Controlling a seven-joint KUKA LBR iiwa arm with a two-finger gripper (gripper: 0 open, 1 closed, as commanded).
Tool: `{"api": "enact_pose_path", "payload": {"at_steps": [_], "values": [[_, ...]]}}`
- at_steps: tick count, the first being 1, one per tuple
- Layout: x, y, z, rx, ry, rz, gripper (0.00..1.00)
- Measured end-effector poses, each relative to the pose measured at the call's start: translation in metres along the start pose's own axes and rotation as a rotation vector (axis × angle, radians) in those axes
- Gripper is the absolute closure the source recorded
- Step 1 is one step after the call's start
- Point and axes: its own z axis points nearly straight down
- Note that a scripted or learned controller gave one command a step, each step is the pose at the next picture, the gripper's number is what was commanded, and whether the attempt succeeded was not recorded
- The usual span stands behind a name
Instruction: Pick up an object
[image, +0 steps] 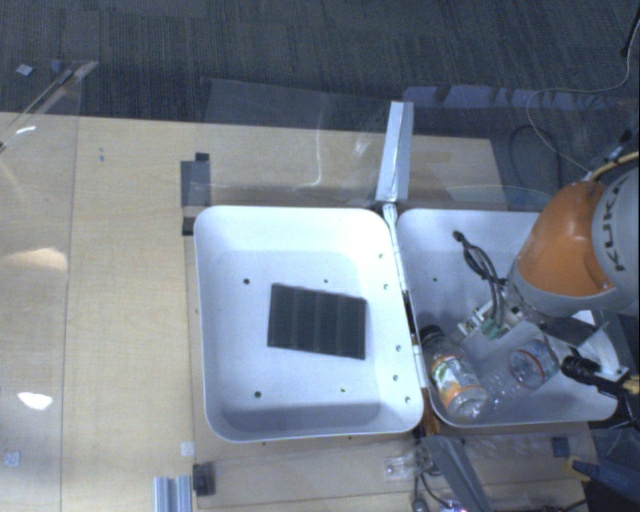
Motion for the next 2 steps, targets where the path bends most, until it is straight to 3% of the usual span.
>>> {"api": "enact_pose_path", "payload": {"at_steps": [1,2], "values": [[0.002,0.011,-0.001,0.011,-0.017,0.137,0.00],[-0.013,0.037,0.002,0.008,0.002,0.366,0.00]]}}
